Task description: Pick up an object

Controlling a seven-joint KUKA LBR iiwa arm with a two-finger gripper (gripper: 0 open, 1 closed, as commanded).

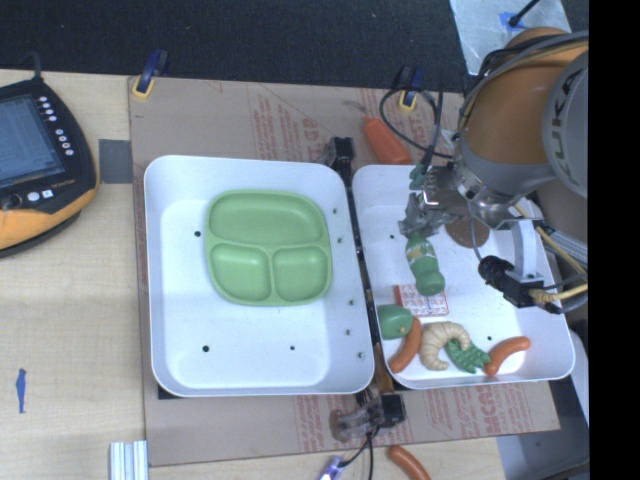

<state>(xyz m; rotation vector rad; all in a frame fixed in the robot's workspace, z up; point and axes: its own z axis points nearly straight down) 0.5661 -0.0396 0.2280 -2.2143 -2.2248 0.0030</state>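
Pale wooden desk (70, 298) bearing two white bins; left bin (170, 358) holding green divided plate (268, 246); right bin (385, 183) crowded with toy food; tool (420, 218) poised above green toy vegetable (424, 266), probably lining up to grasp; tool's state impossible to tell.

Light is bright and even, falling from above. The left bin (170, 268) glares white on its floor toward the near side, and a soft grey shade lies along its inner far and left walls. The green tray (268, 245), well left of the gripper (418, 218), shows a mild sheen and little shadow. The arm (520, 108) looms large and slightly soft at the right, casting a faint shadow on the right bin (385, 193) just beneath the gripper. The floor beyond the bench is dark and grainy. Small toys below the gripper look fuzzy; edges are not crisp anywhere.
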